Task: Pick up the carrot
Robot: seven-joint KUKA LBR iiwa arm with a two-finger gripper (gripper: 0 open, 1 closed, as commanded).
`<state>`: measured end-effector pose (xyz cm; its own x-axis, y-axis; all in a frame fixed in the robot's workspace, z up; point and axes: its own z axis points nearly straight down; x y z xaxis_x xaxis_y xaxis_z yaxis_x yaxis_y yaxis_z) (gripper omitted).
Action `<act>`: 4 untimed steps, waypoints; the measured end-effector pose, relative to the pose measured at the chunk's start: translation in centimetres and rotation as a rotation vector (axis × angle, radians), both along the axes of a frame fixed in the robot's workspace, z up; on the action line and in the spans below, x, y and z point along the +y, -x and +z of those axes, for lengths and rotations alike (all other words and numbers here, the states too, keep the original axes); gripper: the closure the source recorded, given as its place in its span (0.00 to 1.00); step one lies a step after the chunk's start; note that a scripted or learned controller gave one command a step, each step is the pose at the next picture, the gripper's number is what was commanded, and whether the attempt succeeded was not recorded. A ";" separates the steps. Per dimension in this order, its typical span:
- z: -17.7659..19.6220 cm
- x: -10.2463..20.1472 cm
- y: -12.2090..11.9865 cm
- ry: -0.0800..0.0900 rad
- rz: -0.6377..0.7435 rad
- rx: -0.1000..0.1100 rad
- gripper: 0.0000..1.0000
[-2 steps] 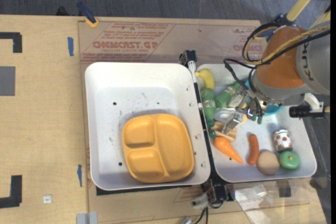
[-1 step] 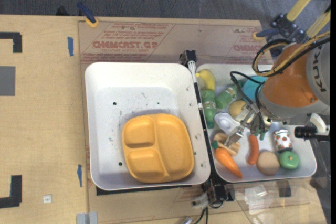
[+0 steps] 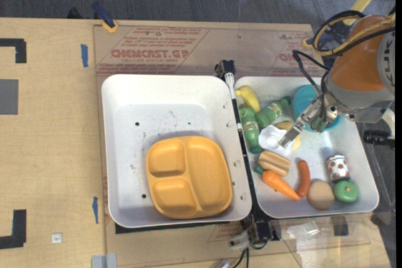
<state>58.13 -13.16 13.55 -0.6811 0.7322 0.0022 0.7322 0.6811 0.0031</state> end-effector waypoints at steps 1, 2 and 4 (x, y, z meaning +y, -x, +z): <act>-4.0 2.9 0.7 0.013 0.182 -0.032 0.00; -4.1 2.1 0.0 0.008 0.139 -0.029 0.00; -4.5 3.1 8.6 0.006 0.029 -0.019 0.00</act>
